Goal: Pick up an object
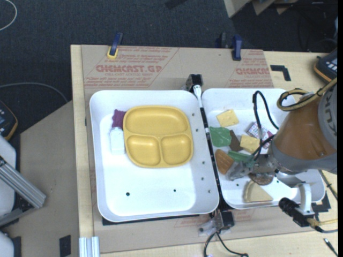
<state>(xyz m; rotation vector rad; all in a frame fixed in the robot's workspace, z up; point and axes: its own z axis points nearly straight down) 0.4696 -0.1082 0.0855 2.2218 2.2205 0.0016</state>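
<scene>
The right bin (pixel 211 98) holds several small objects: a pale yellow block (pixel 227 118), a green piece (pixel 220 136), a yellow block (pixel 249 143), an orange-brown piece (pixel 223 161) and a beige wedge (pixel 258 194) near the front. The arm's orange band (pixel 303 130) hangs over that bin. My gripper (pixel 244 169) is low among the objects, by a dark green piece (pixel 239 156) and the orange-brown one. Its wrist hides how it meets them.
The left bin (pixel 104 175) carries a yellow three-compartment plate (pixel 157 134), with a purple item (pixel 118 118) and a white item (pixel 116 140) at its left side. Clamps (pixel 113 46) sit on the bench's far edge. A black cable (pixel 261 108) loops above the right bin.
</scene>
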